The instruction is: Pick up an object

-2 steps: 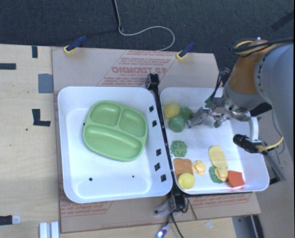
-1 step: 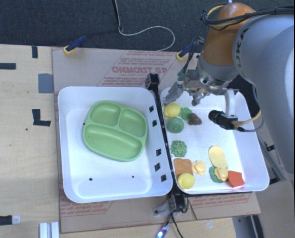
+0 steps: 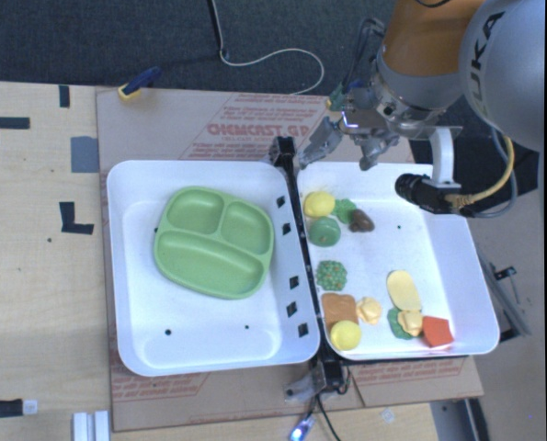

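My gripper (image 3: 342,152) hangs above the far left corner of the right bin (image 3: 457,246), open, with nothing between its fingers (image 3: 315,143). Just below it lie a yellow ball (image 3: 319,203), a round green piece (image 3: 325,232), a dark green leaf (image 3: 346,211) and a brown lump (image 3: 361,220). Nearer the front are a green broccoli (image 3: 331,274), a brown toast (image 3: 338,305), a yellow lemon (image 3: 346,335), a small yellow piece (image 3: 370,310), a pale yellow oval (image 3: 403,289), a green piece (image 3: 404,322) and an orange-red block (image 3: 437,331).
A green divided plate (image 3: 214,240) lies in the left bin (image 3: 131,274). A black divider rail (image 3: 296,265) runs between the two bins. A blue and yellow clip (image 3: 138,82) sits on the bench at the back left.
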### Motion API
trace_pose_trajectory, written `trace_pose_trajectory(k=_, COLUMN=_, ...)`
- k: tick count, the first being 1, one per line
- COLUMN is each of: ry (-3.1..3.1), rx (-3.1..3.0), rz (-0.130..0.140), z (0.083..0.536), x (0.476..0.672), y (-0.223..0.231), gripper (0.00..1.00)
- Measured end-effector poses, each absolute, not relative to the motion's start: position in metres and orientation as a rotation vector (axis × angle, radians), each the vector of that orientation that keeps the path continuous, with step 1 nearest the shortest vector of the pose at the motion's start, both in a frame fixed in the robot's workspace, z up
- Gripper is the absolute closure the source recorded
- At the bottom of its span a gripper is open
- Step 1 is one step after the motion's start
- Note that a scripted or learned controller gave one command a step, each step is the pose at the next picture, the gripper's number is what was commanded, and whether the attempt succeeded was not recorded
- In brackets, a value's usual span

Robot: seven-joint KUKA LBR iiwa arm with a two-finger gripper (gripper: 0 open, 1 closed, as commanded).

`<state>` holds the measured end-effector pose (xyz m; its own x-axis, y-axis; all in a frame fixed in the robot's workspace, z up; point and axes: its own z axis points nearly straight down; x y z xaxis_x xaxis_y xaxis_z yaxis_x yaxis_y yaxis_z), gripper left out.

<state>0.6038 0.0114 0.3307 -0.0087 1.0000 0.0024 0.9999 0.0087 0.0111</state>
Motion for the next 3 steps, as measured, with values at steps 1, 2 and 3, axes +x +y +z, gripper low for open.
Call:
trace_pose_trajectory(k=1, ry=2.224, rx=2.205, rz=0.025, z=0.485, x=0.567, y=0.061, gripper=0.00)
trace_pose_trajectory(k=2, ry=2.223, rx=2.218, rz=-0.003, z=0.484, x=0.567, y=0.058, gripper=1.00)
trace_pose_trajectory(k=3, ry=2.235, rx=2.216, rz=-0.010, z=0.432, x=0.485, y=0.119, gripper=1.00)
